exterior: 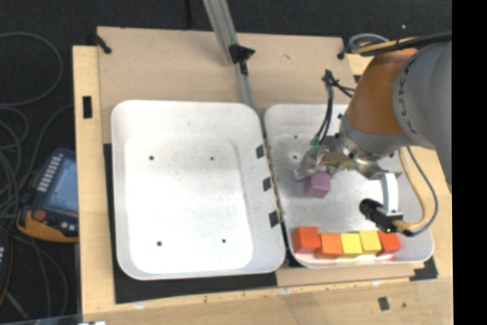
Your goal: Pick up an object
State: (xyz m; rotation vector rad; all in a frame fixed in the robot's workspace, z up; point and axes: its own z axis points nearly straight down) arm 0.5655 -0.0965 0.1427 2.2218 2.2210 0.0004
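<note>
Covering the jaws, the wrist hides their state above a purple block.

No text, label, brand, number or sign can be read anywhere on the bench or bins.

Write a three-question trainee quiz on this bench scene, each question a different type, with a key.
1. True or false: the purple block lies in the left bin.
2. The row of blocks at the right bin's near edge is: A) orange and yellow, B) blue and green, C) all purple.
3. Fill in: the tool sits directly beside the ______ block.

Key: 1 false, it is in the right bin; 2 A; 3 purple.
</note>
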